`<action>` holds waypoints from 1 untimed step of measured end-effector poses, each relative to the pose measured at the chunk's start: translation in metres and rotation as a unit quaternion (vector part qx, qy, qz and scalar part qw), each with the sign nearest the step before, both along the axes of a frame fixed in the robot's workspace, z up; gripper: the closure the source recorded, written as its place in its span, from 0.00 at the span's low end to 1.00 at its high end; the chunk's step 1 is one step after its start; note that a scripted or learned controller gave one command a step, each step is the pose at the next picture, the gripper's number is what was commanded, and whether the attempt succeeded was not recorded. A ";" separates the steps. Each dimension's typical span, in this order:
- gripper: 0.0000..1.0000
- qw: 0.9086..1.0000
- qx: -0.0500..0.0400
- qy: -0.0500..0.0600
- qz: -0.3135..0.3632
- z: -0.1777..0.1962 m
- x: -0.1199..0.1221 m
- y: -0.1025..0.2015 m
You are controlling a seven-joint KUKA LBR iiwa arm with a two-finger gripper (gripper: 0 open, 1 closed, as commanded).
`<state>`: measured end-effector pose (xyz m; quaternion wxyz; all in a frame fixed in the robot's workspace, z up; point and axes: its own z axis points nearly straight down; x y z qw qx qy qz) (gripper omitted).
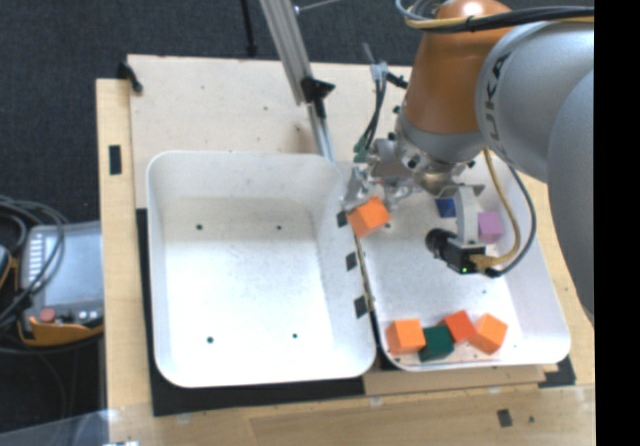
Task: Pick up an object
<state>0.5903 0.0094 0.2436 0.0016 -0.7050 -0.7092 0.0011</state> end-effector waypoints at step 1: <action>1.00 1.000 0.000 0.001 0.000 -0.004 -0.002 0.042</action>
